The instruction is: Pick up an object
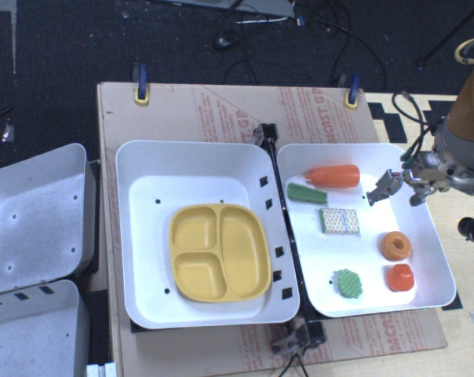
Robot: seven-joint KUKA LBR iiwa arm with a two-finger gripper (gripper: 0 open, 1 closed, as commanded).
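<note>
The right bin [429, 210] holds a toy carrot [329, 177] with a green top [307, 194] at its far left, a small patterned square block [341, 221] in the middle, an orange ring [395, 246], a red cup-like piece [400, 277] and a green bumpy piece [348, 283] near the front. My gripper [399, 185] hangs above the bin's right part, to the right of the carrot, its two fingers spread apart with nothing between them.
The left bin [135, 210] holds a yellow sectioned plate [220, 252]. A black divider [280, 210] runs between the bins. Two clamps [142, 85] sit at the board's far edge. White trays [33, 210] lie off the bench at left.
</note>
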